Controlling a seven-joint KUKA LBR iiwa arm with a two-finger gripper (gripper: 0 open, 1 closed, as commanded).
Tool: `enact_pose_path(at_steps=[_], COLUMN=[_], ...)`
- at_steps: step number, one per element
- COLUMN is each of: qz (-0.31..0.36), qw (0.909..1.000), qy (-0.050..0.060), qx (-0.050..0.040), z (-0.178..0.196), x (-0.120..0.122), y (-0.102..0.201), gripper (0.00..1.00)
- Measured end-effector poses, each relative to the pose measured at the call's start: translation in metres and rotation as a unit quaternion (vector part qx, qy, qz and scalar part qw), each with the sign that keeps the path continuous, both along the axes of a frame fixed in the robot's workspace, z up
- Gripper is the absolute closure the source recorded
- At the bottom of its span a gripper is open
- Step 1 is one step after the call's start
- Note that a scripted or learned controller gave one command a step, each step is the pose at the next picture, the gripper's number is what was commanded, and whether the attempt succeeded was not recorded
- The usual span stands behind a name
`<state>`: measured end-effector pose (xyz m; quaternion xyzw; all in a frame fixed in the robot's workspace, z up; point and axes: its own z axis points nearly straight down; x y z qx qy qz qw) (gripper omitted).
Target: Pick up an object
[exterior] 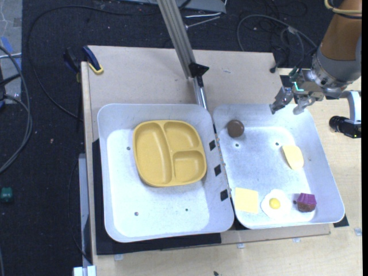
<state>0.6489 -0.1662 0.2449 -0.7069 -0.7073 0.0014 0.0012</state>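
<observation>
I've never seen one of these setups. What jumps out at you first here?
The big yellow divided plate in the left bin catches the eye first. Next come the toy foods in the right bin: a fried egg, a purple piece, two yellow slices and a brown ball. The gripper hangs over that bin's far edge.

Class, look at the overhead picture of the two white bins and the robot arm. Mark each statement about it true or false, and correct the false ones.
1. The yellow divided tray lies in the left bin. True.
2. The claw is holding the brown ball. False: the ball rests in the right bin, apart from the claw, which hovers over that bin's far edge.
3. The fried egg lies between the yellow square slice and the purple object. True.
4. The purple object sits inside the tray. False: it is in the right bin's near corner.
5. The tray has three compartments. True.
</observation>
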Motion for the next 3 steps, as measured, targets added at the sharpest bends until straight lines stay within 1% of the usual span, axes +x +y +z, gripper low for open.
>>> enact_pose_path(at_steps=[1,2,3], qz=[0.0,0.001,-0.001], qw=[1.0,1.0,1.0], qy=[-0.002,0.001,0.0], qx=[-0.0003,0.0004,0.0002], z=[0.002,-0.058,-0.12], x=[0.001,-0.002,-0.008], y=[0.0,0.008,0.005], gripper=[0.0,0.0,0.0])
